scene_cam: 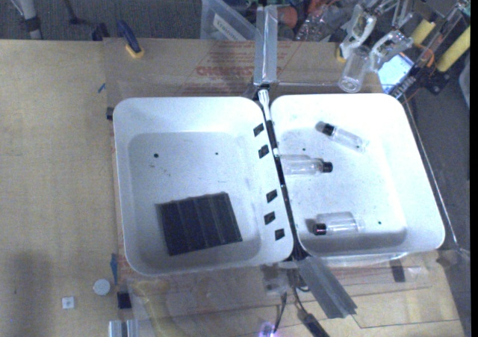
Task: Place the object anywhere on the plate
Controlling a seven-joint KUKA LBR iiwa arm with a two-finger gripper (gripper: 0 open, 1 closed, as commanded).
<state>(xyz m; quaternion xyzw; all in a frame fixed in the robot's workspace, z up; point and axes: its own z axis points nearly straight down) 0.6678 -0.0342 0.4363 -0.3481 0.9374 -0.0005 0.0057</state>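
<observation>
In the right bin (423,178), three clear vials (305,167) (probably light, slick, breakable): pinch mid-barrel. Gripper (373,40), upper right, grip unreadable.

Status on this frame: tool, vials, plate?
Three vials in right bin: top, middle, bottom, all lying flat. Dark plate in left bin, bare. Nothing blocking the plate.

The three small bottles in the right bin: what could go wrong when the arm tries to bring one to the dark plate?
1. The clear bottles lie on their sides and may roll away from a grasp.
2. One bottle lies close to the divider, leaving little room for fingers.
3. The dark plate is flat, so a dropped bottle could roll off.
</observation>
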